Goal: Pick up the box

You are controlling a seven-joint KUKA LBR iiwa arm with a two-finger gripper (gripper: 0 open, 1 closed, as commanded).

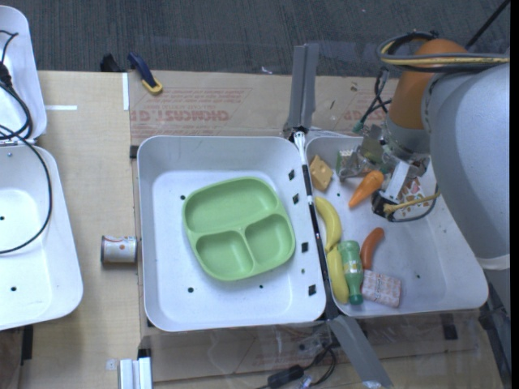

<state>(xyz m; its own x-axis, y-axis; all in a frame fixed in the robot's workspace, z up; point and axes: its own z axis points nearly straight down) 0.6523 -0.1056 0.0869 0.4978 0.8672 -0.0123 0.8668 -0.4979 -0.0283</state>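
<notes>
Well nearer the camera than the tool [362, 166], whose state you cannot tell, the box [381, 288] lies beside the green bottle [350, 267]: open wide, centre over it, avoid the bottle

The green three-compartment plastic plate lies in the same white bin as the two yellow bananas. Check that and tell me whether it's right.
Not right. The green three-compartment plastic plate lies in the left white bin, not with the two yellow bananas, which lie along the left wall of the right white bin. The camera view shows this.
</notes>
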